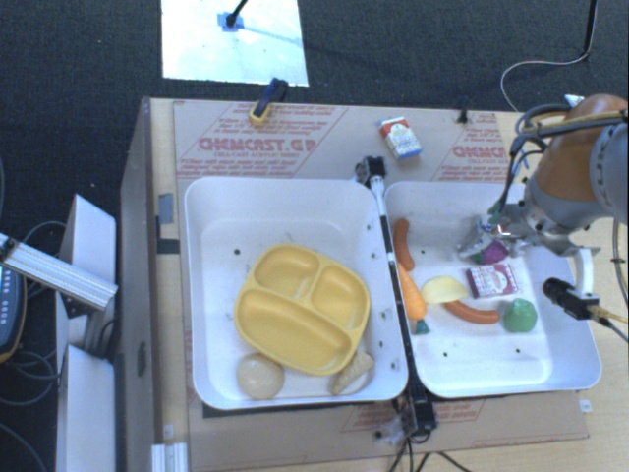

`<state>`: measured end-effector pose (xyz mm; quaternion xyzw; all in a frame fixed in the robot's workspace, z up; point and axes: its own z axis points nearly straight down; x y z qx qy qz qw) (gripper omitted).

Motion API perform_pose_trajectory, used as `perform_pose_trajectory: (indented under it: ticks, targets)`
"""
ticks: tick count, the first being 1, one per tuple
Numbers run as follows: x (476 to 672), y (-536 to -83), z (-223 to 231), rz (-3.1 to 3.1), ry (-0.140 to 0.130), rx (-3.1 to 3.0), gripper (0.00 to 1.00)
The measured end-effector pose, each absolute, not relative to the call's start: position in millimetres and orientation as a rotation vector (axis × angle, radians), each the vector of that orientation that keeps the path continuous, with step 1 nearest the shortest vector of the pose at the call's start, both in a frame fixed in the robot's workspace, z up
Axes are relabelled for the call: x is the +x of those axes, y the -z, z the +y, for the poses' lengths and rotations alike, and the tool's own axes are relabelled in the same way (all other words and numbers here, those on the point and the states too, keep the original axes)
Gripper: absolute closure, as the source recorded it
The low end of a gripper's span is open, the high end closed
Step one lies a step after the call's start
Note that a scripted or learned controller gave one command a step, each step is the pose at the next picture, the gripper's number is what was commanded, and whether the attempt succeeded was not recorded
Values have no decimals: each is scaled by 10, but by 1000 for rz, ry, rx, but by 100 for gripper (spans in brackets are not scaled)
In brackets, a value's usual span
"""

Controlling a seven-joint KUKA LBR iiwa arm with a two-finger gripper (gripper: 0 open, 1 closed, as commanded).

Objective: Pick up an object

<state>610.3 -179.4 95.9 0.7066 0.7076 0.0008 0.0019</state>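
The right bin [491, 367] holds several small items. My gripper [488, 240] hangs low over its far right part, directly above a small purple object [494, 255] with a green bit, and looks to be touching it. Just in front of that lies a red and white box [493, 281]. A green ball [519, 315], an orange-red sausage [472, 312] and a pale yellow piece [444, 289] lie nearer the front. A carrot [411, 299] and a second sausage [402, 244] rest along the bin's left wall.
The left bin [221, 264] carries a yellow divided tray [303, 308], a beige round lump [259, 376] and a beige wedge [352, 373]. A small red and white carton [400, 138] lies on the bench behind the bins. A black fitting [568, 298] sits at the right bin's right rim.
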Motion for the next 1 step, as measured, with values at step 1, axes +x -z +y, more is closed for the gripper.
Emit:
perform_pose_trajectory:
  ticks: [1]
  targets:
    - [6132, -1106, -1807, 2215, -9, 2210, 100]
